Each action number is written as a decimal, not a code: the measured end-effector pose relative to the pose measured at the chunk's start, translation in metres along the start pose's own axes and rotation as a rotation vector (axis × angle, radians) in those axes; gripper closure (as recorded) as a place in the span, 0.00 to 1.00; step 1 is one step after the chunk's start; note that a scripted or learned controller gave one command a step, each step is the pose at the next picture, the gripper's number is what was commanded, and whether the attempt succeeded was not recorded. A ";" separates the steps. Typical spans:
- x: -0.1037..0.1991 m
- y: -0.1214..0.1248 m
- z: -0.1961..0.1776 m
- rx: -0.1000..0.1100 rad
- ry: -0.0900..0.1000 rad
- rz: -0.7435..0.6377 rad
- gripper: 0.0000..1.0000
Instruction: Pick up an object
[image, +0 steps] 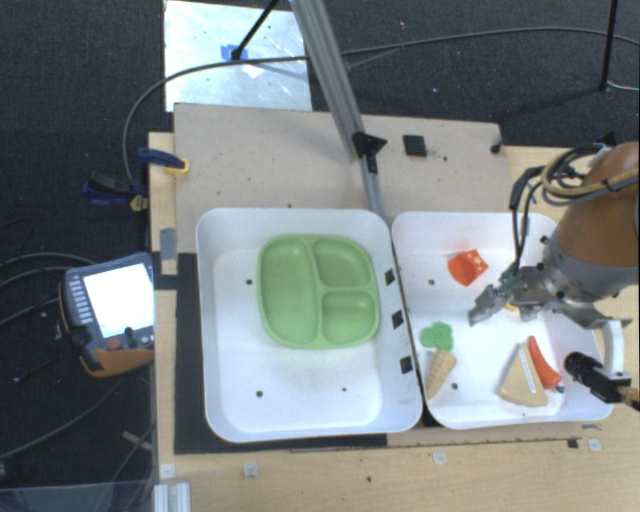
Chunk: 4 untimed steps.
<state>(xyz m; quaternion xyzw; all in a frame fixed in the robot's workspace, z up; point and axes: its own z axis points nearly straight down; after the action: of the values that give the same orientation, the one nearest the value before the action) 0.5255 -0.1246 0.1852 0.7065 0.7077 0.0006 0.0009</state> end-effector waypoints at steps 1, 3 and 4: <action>-0.001 0.000 0.060 0.001 0.000 0.001 0.00; 0.000 0.007 0.083 -0.016 0.001 0.000 1.00; 0.003 0.005 0.041 0.001 0.000 -0.002 1.00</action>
<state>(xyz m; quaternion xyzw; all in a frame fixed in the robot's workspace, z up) 0.5304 -0.1218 0.1447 0.7056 0.7086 0.0004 0.0006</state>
